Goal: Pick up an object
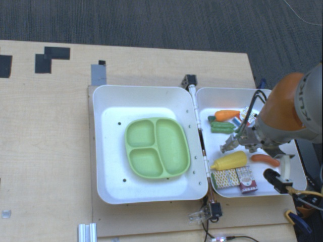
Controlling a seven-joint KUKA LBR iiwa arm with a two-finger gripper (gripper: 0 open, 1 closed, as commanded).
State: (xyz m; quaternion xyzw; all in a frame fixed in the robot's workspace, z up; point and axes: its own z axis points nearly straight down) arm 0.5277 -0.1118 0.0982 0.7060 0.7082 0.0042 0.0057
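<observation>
My gripper (233, 144) hangs low over the middle of the right bin (204, 116), just above the upper end of a yellow corn-like piece (230, 161). Nothing can be made out in its grasp. An orange carrot (226, 115) and a green vegetable piece (221, 127) lie at the bin's far side, left of the gripper. A red-orange sausage-shaped piece (265, 159) lies to its right. Two small printed boxes, one yellowish (225, 178) and one red and white (246, 179), sit at the near edge. The arm hides the bin's right part.
The left bin (108, 150) holds a light green divided plate (157, 147) with three compartments. A metal divider rail (198, 130) runs between the bins. Black patches (50, 58) mark the bench at far left.
</observation>
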